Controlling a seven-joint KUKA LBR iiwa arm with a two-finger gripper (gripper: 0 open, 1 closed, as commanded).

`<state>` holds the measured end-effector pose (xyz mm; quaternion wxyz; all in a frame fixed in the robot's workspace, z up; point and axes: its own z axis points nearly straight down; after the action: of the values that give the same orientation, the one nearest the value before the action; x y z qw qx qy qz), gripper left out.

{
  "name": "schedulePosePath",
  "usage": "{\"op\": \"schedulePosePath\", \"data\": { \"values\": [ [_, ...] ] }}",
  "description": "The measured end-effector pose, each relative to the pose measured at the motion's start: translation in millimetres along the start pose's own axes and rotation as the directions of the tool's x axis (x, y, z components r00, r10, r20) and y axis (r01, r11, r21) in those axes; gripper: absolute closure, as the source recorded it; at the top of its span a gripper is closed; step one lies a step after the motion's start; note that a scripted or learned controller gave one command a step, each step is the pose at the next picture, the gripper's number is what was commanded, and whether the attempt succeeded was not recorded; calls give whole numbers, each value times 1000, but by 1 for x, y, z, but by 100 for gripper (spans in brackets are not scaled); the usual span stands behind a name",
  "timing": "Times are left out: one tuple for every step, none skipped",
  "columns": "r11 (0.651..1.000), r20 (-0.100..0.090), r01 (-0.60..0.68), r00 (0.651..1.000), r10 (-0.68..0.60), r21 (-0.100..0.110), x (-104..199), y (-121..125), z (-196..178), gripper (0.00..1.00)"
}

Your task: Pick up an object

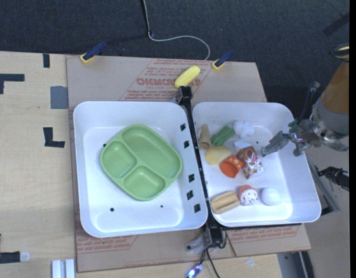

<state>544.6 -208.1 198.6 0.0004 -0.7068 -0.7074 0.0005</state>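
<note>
Right bin (294, 172) holds the toy food: hot dog (224, 201), white ball (271, 196), orange piece (230, 167), green piece (222, 135). Gripper (276, 143) hangs over its right side, nothing between its fingers. Left bin (85, 155) holds a green tray (141, 161). Cardboard (160, 80) lettering is unreadable.

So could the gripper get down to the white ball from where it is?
Probably yes. The gripper hangs over the right bin, and the white ball lies below it in the view with bare floor on its right. A small red and white toy sits close on its left, which could crowd one finger.
</note>
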Motion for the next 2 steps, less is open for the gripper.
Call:
{"op": "schedulePosePath", "data": {
  "values": [
    [1000, -5, 4, 1000, -4, 10, 55, 7, 103, 0],
    [1000, -1, 1, 1000, -1, 2, 51, 8, 87, 100]
  ]
}}
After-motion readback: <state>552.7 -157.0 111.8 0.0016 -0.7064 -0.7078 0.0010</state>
